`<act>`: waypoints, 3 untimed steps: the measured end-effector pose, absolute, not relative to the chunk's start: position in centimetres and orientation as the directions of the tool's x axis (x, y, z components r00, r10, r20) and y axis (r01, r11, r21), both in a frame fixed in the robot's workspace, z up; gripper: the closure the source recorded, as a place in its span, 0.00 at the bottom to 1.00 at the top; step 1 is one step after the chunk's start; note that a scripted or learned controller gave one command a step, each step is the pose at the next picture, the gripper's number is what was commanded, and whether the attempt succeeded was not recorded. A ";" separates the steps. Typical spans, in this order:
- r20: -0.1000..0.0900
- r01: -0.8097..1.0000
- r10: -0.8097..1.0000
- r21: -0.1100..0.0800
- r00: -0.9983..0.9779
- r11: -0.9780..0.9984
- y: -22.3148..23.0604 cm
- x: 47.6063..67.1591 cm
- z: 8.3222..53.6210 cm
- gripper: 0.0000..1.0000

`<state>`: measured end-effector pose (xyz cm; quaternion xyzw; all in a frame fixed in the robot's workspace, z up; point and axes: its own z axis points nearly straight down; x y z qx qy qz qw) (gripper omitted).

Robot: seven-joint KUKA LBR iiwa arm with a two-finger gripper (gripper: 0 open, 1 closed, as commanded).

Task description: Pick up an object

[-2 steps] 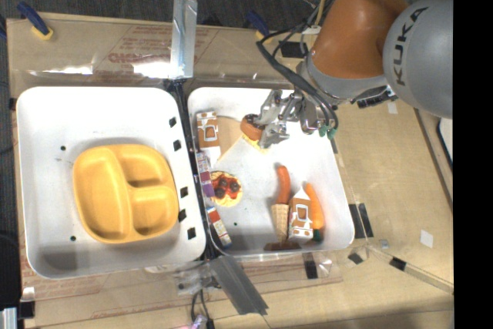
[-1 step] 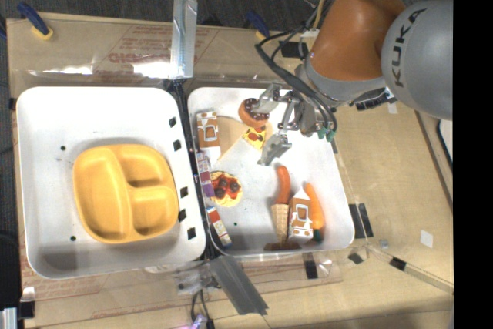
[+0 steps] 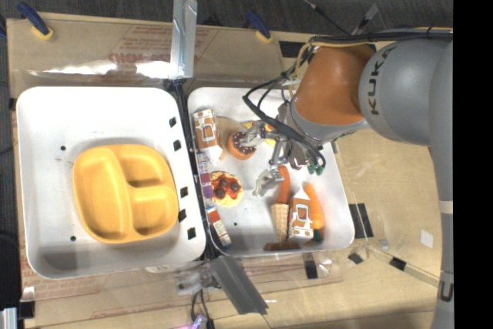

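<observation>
One word, "KUKA", marks the grey arm (image 3: 400, 88).

2 white bins (image 3: 31, 166) sit on a tan cardboard surface (image 3: 100, 42) fixed with blue clips (image 3: 35, 21); the left bin contains a yellow divided tray (image 3: 123, 190). The right bin contains an orange carrot (image 3: 283, 182), a tan waffle cone (image 3: 280, 218), a dark-red berry tart (image 3: 226, 187) and a chocolate-brown doughnut (image 3: 243, 142). The arm (image 3: 400, 88) is grey with an orange band (image 3: 331, 85) and black cables (image 3: 266, 92).
</observation>
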<state>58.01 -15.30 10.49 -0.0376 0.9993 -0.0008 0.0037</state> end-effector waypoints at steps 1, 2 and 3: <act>-0.001 0.042 0.042 0.002 -0.999 0.999 -18.4 53.8 9.2 0.00; 0.002 0.131 0.131 0.001 -0.991 0.991 -15.3 53.1 9.1 0.00; -0.010 0.152 0.152 0.000 -0.988 0.988 -17.7 48.0 9.4 0.00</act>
